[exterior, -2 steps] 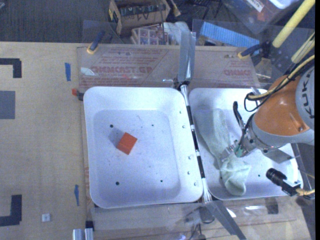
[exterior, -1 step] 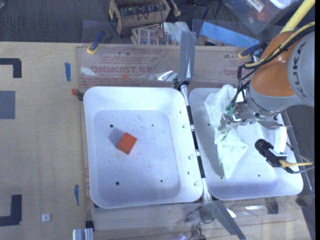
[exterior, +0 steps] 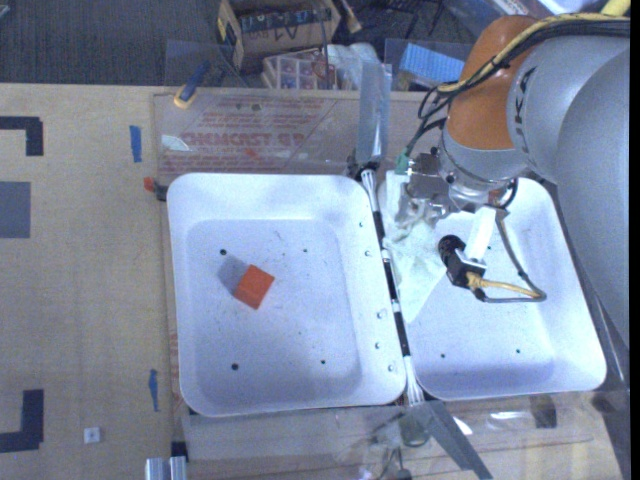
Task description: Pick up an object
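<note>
Two shallow white bins are shown side by side on the bench (exterior: 80, 298). In the left bin (exterior: 190, 368) a single orange block (exterior: 255, 286) is seen lying on the floor, slightly toward 9 o'clock of the bin's centre and well apart from every wall; a small grey patch is visible just beside it at 10 o'clock. In the right bin (exterior: 520, 368) a piece of pale, crumpled translucent material (exterior: 415, 268) is seen against the wall shared with the left bin. The gripper (exterior: 420, 206) is located over the right bin's 10 o'clock corner, just above this material, with a black fitting and a yellowish cable (exterior: 505, 290) hanging at its 4 o'clock side. Whether the tool is spread or pressed together cannot be told, and nothing is visibly held in it. The grey arm (exterior: 590, 118) with its orange band (exterior: 490, 78) is seen entering from 2 o'clock
</note>
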`<state>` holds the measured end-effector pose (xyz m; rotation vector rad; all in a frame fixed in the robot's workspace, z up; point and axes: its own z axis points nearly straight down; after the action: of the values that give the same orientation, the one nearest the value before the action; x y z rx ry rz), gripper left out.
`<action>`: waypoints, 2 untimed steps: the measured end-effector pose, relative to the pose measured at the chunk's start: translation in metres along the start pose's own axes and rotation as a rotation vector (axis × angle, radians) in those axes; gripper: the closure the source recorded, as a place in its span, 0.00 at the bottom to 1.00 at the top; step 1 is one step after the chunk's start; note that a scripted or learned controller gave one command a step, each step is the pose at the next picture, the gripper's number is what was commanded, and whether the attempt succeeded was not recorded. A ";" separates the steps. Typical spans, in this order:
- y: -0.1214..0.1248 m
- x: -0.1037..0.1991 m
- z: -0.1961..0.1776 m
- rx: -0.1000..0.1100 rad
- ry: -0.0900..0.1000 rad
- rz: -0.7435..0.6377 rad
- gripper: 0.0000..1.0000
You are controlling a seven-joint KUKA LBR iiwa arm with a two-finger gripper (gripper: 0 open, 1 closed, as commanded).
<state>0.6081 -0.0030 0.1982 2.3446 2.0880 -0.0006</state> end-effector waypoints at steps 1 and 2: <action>-0.041 0.022 0.007 0.005 0.000 0.095 1.00; -0.041 0.022 0.007 0.005 0.000 0.095 0.00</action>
<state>0.5703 0.0239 0.1912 2.4441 1.9766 -0.0049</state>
